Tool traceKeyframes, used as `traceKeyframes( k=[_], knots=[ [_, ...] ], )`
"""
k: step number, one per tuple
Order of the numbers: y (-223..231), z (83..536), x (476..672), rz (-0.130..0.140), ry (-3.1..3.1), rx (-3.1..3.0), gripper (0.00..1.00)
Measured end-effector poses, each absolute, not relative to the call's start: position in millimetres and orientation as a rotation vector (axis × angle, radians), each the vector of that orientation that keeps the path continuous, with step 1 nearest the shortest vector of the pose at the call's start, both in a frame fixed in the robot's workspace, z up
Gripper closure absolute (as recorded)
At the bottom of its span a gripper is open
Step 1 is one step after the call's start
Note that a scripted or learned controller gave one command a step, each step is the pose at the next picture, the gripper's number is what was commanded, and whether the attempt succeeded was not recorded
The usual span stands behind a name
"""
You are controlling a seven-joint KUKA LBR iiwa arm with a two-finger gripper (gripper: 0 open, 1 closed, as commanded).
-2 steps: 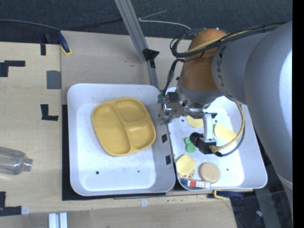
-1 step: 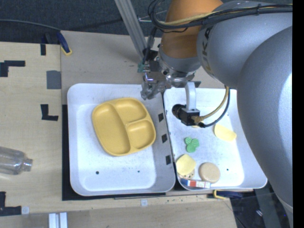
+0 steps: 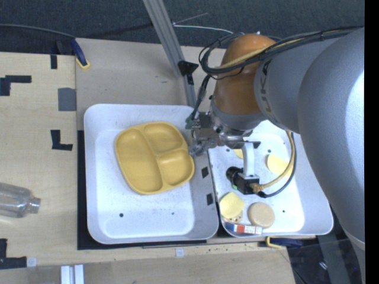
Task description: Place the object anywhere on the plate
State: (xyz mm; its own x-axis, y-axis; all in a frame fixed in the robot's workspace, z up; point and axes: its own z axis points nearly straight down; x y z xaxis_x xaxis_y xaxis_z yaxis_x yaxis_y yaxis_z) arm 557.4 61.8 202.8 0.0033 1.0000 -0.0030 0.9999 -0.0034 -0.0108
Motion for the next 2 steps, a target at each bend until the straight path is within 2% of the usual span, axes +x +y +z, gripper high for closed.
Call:
traceKeyframes(
  k=[1,2],
  knots=[
    [-7.3,187.1,599.5,0.004,-2.217,-2.228,1.0],
    [34.2,188.1,546.1,0.006,-2.222,-2.214,1.0]
  ],
)
